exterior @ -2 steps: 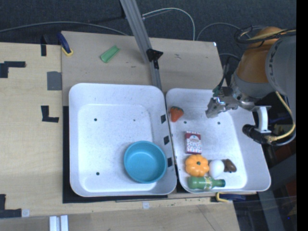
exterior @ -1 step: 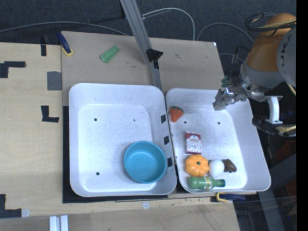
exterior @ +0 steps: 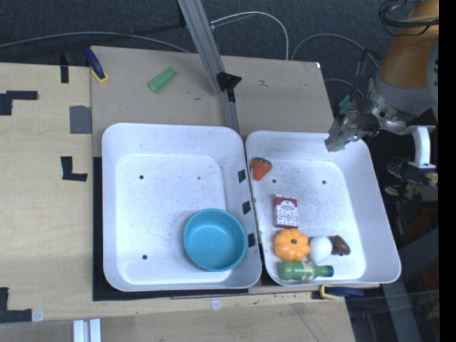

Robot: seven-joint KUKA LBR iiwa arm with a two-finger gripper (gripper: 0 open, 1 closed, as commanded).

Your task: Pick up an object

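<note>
There is one camera, fixed high over the bench (exterior: 43, 212) and tipped forward, so it looks down at a slant rather than straight down. It stands far enough back to take in both white bins whole: the left bin (exterior: 114, 191) and the right bin (exterior: 370, 191) lie side by side across the middle of its view. The far edge of the bench runs along the upper part, with dark floor (exterior: 85, 13) beyond it at the top. A grey pole (exterior: 203, 30) climbs from between the bins toward the top edge. The arm (exterior: 406, 70) comes in from the right side.
</note>
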